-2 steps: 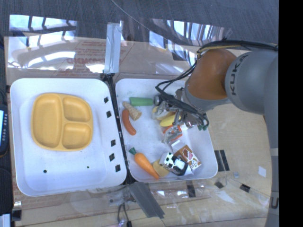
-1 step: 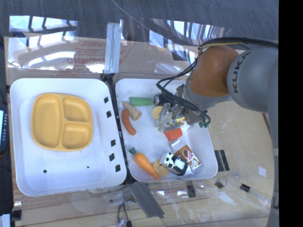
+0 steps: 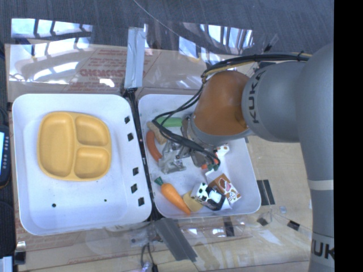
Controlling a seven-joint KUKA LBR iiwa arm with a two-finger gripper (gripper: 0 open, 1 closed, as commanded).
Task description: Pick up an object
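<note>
The tool (image 3: 172, 162) was seen lowered into the right bin (image 3: 245, 169); its grip could not be told. A carrot (image 3: 173, 196) lay just below it, a sausage (image 3: 152, 145) at its left.

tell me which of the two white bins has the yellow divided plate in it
The left bin. The yellow divided plate lies in it, while the right bin holds small toys such as a carrot, with the gripper reaching into it.
</note>
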